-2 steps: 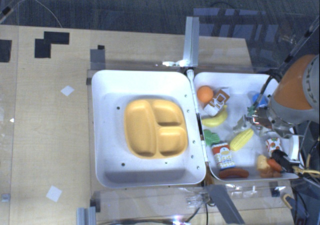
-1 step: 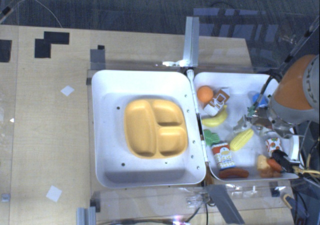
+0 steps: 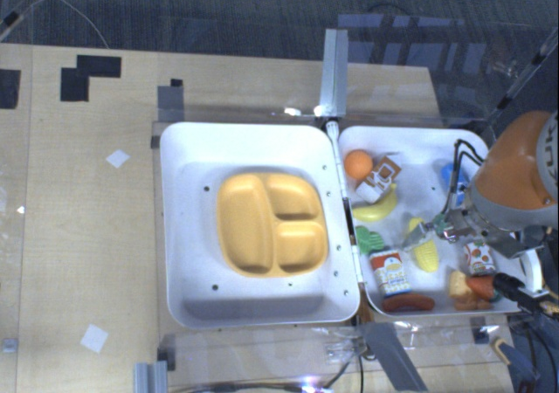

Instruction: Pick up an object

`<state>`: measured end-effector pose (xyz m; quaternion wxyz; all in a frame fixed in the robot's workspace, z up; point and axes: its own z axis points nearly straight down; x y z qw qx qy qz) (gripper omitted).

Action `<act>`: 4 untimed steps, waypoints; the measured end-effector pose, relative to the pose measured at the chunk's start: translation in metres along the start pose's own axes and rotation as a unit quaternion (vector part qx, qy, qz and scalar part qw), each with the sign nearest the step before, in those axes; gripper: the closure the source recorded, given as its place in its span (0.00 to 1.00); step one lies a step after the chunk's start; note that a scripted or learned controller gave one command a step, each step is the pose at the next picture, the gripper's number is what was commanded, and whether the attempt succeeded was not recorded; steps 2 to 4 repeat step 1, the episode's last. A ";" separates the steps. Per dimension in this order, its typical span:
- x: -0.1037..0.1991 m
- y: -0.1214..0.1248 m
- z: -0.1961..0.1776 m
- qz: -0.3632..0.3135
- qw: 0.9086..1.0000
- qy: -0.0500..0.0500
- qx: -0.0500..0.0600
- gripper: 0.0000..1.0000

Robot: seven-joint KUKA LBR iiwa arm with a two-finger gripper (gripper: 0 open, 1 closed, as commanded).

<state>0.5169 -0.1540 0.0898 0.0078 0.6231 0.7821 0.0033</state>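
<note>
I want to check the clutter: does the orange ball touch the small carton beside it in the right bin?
Touching. The camera view shows the orange ball pressed against the small carton, with no white bin floor visible between them.
</note>
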 end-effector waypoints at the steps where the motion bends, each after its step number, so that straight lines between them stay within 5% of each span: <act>1: 0.000 0.000 0.000 0.000 1.000 0.000 0.000 0.00; 4: 0.000 0.000 0.000 0.000 1.000 0.000 0.000 0.00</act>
